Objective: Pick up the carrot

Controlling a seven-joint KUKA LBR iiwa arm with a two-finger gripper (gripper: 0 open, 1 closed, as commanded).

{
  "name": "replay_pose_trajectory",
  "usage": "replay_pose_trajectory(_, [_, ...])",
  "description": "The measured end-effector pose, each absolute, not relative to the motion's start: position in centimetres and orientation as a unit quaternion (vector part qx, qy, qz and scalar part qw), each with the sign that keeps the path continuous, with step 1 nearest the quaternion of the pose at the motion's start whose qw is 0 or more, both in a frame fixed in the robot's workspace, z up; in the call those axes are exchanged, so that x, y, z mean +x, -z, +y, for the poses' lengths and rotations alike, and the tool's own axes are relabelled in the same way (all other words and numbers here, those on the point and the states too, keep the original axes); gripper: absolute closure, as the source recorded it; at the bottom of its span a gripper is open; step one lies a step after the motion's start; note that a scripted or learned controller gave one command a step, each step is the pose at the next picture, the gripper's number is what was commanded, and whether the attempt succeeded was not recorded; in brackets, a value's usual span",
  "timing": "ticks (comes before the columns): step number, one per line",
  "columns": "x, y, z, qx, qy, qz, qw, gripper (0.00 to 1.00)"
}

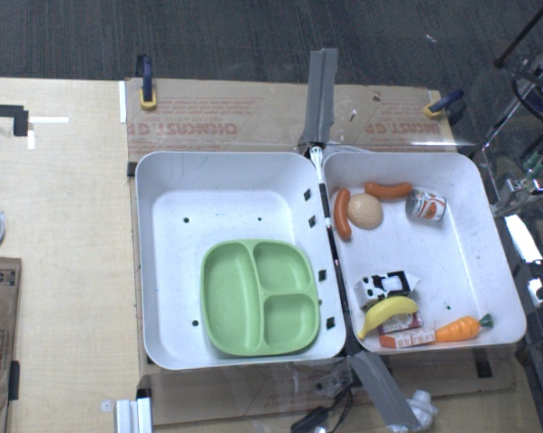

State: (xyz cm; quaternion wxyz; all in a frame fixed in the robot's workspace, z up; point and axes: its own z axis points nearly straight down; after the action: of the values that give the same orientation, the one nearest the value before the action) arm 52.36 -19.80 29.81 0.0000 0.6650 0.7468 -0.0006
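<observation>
Nearest the camera, along the front wall of the right bin (pixel 488 197), lies the carrot (pixel 458 329), flat, orange body pointing left and its green top toward the front right corner. Its tip sits just beside a small red and white box (pixel 407 338), which in turn touches a banana (pixel 387 314); a black and white cow-patterned item (pixel 385 286) lies just behind the banana. Farther back in the same bin are two sausages (pixel 343 213) (pixel 388 188), a tan egg-shaped ball (pixel 364 211) between them, and a small can (pixel 426 206) on its side. The left bin (pixel 163 242) holds a green divided plate (pixel 260 297). Both bins rest on the table (pixel 55 242).

No claw can be made out at this moment, so whether it is open or closed cannot be told. By judgement, the pick has not begun.

Risks noted: the carrot lies close against the front wall and near the corner, so a descending finger could strike the rim or wall instead of clearing the carrot. A grasp placed too far left could catch the box as well, or push it into the banana. The tapered, rounded body may also roll or slip out of a closing pinch.
</observation>
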Motion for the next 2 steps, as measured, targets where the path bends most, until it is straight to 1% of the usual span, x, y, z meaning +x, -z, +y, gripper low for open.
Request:
replay_pose_trajectory(1, [53.12,-22.9,-15.35,0.669,0.0012,0.743,-0.001,1.0])
replay_pose_trajectory(2, [53.12,-22.91,-15.36,0.67,0.001,0.743,-0.001,0.0])
